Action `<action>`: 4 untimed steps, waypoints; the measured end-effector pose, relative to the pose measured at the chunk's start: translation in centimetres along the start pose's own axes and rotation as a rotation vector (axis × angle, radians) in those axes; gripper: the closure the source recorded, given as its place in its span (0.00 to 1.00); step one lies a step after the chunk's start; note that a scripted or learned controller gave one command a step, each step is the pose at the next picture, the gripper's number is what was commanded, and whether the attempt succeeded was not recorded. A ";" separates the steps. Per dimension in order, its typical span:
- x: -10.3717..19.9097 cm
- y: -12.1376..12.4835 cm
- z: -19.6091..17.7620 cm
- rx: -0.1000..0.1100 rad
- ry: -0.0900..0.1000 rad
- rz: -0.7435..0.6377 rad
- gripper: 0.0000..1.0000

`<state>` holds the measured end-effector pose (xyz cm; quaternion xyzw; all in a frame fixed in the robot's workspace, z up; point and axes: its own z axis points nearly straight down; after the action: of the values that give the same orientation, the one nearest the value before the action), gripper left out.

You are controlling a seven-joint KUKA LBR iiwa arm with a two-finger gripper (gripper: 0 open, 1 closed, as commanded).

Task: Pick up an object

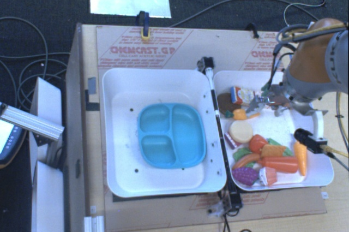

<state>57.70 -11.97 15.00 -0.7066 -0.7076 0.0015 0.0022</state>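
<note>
The toy food (267, 157) is all sitting piled in the right bin (326, 171): a round cream slice (241, 131), a red pepper-looking piece (257, 143), orange carrot-ish sticks (300, 157), a purple grape bunch (245, 175) near the front. The gripper (260, 102) is hovering over the back of that pile, close to a small white and orange packet (238, 94), but honestly I can't tell how it's set, too blurry there. The left bin (117, 89) is holding a blue divided plate (171, 135), well apart from the arm (313, 61).
</note>
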 end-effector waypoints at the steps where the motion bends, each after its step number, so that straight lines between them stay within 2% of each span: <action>1: 1.1 3.6 5.6 -0.005 -0.001 0.000 0.00; 2: 0.5 -0.3 6.8 -0.004 -0.001 0.000 0.00; 3: 0.9 6.7 7.0 0.049 0.006 0.012 0.00; 4: 0.5 2.0 6.8 -0.004 -0.001 0.000 0.00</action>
<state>59.65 -11.42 8.18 -0.7066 -0.7076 0.0006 0.0006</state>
